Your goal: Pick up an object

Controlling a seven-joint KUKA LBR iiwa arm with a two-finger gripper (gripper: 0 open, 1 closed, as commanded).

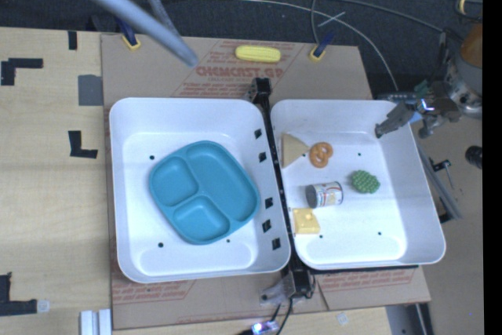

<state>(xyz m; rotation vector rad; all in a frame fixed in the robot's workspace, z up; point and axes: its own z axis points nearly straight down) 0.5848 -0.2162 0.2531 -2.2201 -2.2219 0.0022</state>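
Camera view: tool (394,121) hangs over the right bin's (408,247) far right rim; finger state cannot be told. Right bin holds a pretzel (320,154), green object (365,182), small can (325,194), two yellow pieces. Left bin (133,247) holds a blue tray (203,191).

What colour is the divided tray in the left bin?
Light blue; the three-compartment plastic tray shows best in the camera view.
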